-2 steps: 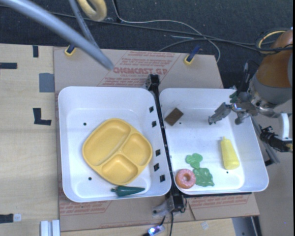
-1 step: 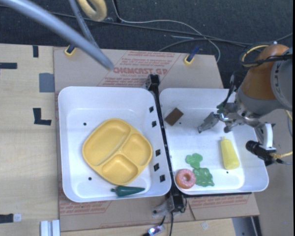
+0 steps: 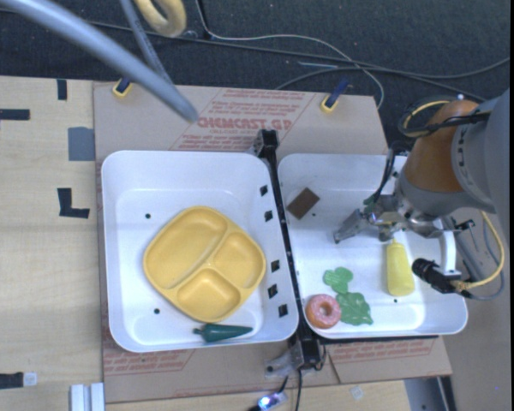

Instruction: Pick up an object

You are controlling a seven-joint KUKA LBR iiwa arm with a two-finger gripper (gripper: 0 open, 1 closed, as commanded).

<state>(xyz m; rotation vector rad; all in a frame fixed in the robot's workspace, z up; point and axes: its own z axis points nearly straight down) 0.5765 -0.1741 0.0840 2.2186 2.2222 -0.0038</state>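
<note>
Tabletop (image 3: 34, 255): pale wood at the left with dark tape marks; a sheet of brown cardboard (image 3: 240, 118) with red print lies under both bins.
Left bin (image 3: 120, 187): a shallow white tray, left of centre.
Yellow plate (image 3: 205, 262): a divided plate with three compartments, lying flat in the middle of the left bin and turned at an angle.
Green pepper (image 3: 223, 333): a small dark green toy pepper, lying on its side at the near edge of the left bin, just below the plate.
Right bin (image 3: 325, 174): a second white tray, set against the left bin along a black divider.
Brown block (image 3: 303, 202): a small flat brown piece in the upper left of the right bin, well apart from the rest.
Doughnut (image 3: 323, 311): pink-iced, at the bin's near left corner, touching the leafy piece.
Green leafy pieces (image 3: 347, 296): two toy greens, just right of the doughnut.
Claw (image 3: 353, 228): low over the middle of the right bin, pointing left; its fingers look parted with nothing between them.
Yellow corn cob (image 3: 398, 269): lies lengthwise just right of the claw, below the wrist.
Arm (image 3: 445, 165): grey with an orange band, entering from the right.
</note>
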